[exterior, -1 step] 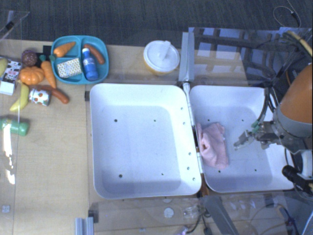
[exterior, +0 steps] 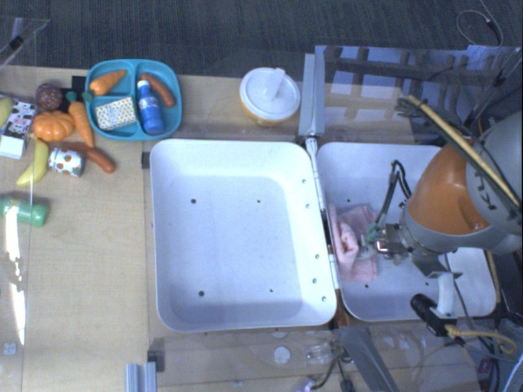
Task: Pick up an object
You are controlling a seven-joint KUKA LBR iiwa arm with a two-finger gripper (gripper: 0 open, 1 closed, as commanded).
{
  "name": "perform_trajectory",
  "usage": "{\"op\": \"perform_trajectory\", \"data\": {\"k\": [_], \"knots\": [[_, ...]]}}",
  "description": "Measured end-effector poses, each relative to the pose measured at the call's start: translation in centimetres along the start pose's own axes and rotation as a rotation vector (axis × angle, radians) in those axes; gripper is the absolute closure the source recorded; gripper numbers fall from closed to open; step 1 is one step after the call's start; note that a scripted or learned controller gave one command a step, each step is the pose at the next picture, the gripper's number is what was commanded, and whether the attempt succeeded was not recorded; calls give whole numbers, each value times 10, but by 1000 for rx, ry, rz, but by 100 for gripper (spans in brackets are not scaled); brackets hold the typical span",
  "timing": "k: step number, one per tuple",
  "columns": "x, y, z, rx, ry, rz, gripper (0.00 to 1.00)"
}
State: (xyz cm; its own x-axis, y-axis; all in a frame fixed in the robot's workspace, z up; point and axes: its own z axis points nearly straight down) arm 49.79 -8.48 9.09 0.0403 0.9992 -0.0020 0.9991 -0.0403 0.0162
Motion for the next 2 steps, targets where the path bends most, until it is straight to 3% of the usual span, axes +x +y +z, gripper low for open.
{"op": "perform_trajectory", "data": {"k": [1,2], "knots": [[0,4,-11,-8,0,-2,100],[-35,19,-73,17,2,20,100]]}}
